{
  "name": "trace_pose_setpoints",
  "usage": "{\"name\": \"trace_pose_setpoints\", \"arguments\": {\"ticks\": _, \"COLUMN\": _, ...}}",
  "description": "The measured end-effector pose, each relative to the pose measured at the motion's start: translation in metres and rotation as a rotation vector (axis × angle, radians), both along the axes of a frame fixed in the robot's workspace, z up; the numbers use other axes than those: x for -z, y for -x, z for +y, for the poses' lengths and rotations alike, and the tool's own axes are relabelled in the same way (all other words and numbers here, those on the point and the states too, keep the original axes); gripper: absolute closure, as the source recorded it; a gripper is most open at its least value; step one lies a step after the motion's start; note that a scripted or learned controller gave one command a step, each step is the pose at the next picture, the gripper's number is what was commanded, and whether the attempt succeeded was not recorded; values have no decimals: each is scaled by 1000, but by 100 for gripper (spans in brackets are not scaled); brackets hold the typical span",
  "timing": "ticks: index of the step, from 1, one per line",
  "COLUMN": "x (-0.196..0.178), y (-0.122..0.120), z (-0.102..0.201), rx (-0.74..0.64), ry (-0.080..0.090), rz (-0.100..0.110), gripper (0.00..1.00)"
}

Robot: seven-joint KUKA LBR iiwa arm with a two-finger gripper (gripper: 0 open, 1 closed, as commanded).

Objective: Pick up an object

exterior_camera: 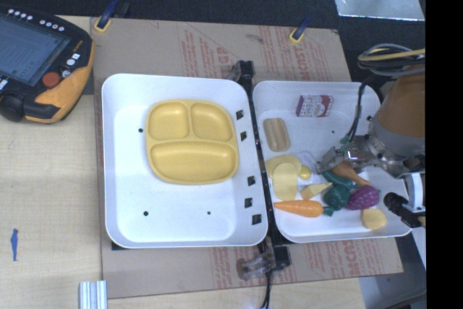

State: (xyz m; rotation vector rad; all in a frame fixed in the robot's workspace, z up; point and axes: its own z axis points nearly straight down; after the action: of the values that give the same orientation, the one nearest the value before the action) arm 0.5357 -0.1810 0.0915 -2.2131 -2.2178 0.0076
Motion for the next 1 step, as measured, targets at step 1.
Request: {"name": "trace_pose_setpoints", "arguments": {"ticks": 1, "x": -11, "y": -3, "z": -2, "rx": -1, "ry": 3, "rz": -5, "gripper": 100}}
